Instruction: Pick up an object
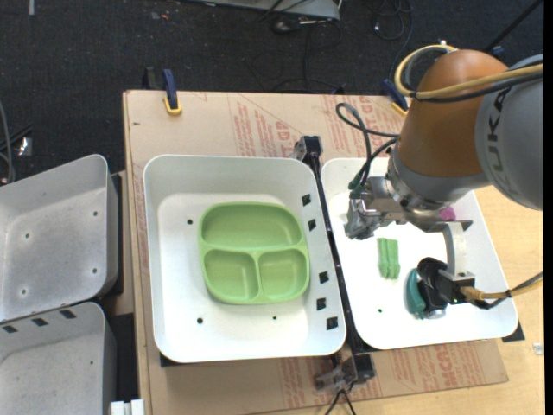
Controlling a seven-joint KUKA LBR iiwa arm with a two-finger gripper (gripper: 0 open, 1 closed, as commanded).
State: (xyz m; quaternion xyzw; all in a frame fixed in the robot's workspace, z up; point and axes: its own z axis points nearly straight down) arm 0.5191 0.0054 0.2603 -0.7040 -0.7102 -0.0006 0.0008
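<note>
Camera view, looking down on the table (225,119): the arm (449,119) reaches in from the right over the right bin (371,318). The gripper (359,223) hangs above that bin's left half, close to the divider. Wide or narrow? Cannot tell from here, the wrist covers it, and nothing shows in its grasp.

Nearest candidate is the small green block (389,258), lying flat on the bin floor just beside the gripper, toward the lower right of the picture. Its long axis runs up and down the frame, roughly parallel to the divider. I'd judge a short shift that way sets up the descent, closing across the narrow side.

A teal object (416,299) sits further along the same way, and a green plate (251,232) rests in the left bin (173,232), well apart.
</note>
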